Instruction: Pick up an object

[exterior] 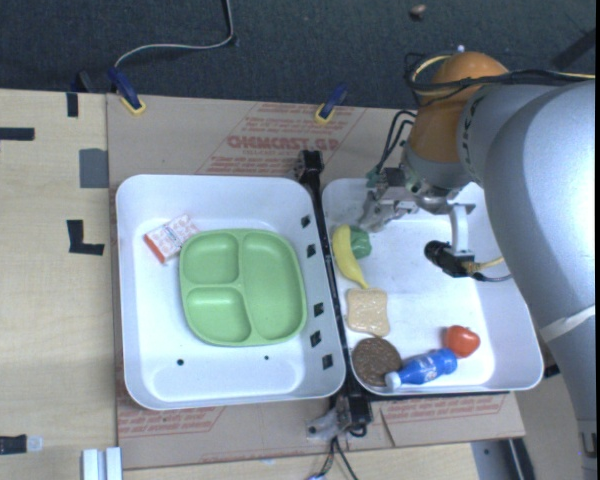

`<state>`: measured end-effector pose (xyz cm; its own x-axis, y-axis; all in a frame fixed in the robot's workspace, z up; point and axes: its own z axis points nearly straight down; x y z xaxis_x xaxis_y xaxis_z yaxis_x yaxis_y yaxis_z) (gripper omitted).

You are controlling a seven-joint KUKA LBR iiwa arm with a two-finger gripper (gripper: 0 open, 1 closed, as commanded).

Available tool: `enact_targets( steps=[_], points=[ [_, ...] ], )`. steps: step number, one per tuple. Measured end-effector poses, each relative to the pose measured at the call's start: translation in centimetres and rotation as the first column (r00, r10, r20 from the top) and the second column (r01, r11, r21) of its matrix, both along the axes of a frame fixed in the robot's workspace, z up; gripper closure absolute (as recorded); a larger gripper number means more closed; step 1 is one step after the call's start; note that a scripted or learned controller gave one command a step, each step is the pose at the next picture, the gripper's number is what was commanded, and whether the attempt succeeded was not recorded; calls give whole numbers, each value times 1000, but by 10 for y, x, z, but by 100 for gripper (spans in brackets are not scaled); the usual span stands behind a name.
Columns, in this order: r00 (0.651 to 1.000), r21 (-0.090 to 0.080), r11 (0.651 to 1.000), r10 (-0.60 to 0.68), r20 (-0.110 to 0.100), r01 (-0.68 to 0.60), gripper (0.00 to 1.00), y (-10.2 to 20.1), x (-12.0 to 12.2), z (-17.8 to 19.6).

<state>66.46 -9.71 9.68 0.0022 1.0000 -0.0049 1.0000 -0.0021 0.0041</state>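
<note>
**Banana just below-left of the gripper, nothing yet grasped**

Banana was the nearest candidate to the gripper, lying in the upper left part of the right bin, hard against the wall it shares with the left bin.

Working from the bottom of the frame upward in the right bin: a brown round object, a blue bottle and a small red-orange piece sat along the lower edge; above them lay a tan sponge-like block; above that came the banana, its long axis running roughly up and down the frame, with a small green item touching its upper end.

From the gripper, the banana and green item lay just down and to the left, very near. A short descent in that direction looked to be what a grasp would need.

The arm entered from the right of the frame, wrist bent downward over the bin's upper edge. Whether the gripper was apart or together could not be told.

The left bin held a green divided plate and a small packet.
</note>
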Motion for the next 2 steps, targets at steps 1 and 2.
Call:
enact_targets(
  steps=[1,2],
  points=[
    [1000,0,1000,0,0,0,0,0,0,0],
    [1000,3,1000,4,-2,-4,0,0,-10,-11]
  ],
)
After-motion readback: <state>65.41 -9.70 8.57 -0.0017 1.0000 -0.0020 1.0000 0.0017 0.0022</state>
